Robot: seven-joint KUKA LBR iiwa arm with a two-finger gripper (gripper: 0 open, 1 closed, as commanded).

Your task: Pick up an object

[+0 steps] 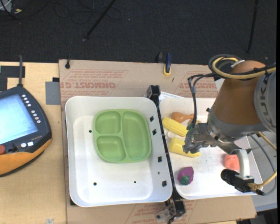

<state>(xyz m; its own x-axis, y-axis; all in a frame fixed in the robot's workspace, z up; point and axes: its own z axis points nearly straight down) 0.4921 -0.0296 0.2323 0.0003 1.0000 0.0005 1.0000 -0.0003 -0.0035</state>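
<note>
claw (191,143) is sitting low in the right bin (210,183), over the right end of the lower yellow piece (177,148). It's reading as a dark blob from up here, so I can't tell whether it's spread or pressed together, and I'm not seeing anything clearly pinched in it.

Risks I'm watching, nearest first:
- Claw is lining up on the tip of the lower yellow piece, not its middle. Closing there is likely squirting it sideways or lifting it by one end so it's swinging and dropping.
- Upper yellow piece (174,125) is lying just beside the lower one, with the orange piece (181,117) right behind it. A crowded group like that is inviting a double grab or a nudge that's shoving the target away.
- All three are sitting close to the black divider (161,139) between the bins. A push to the left is jamming them against it, and the claw is risking a clip on it.
- Purple-and-green piece (185,175) and pink piece (231,161) are lying apart from the group, so they're looking like easier picks.
- Green plate (121,135) in the left bin (84,181) is well apart, no concern.
</note>
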